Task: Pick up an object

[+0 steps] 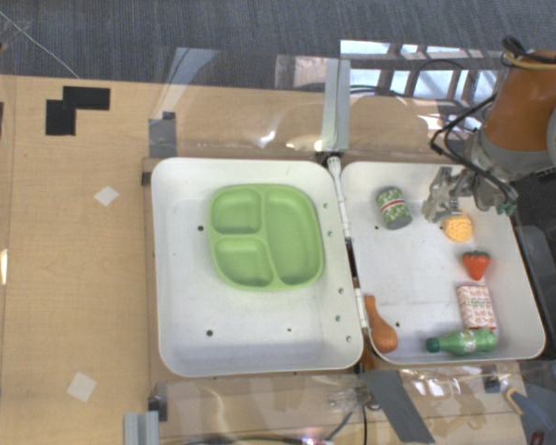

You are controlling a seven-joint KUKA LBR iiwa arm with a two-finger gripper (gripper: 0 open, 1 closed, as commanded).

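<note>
The right bin (417, 276) holds several small objects. A green can (393, 208) lies near its back left. A yellow corn-like piece (458, 227) sits at the back right, and a red strawberry (477, 264) lies in front of it. Further forward are a red and white box (475, 306) and a green bottle (461, 343) on its side. An orange-brown piece (380, 327) rests against the bin's front left wall. My gripper (449, 204) hangs over the back right of this bin, just behind the yellow piece, open with nothing between its fingers.
The left bin (185, 323) holds a light green divided plate (264, 236). A metal divider (345, 239) runs between the two bins. The arm's orange band (524, 100) stands over the right bin's back right corner. Tan bench surface (65, 276) lies to the left.
</note>
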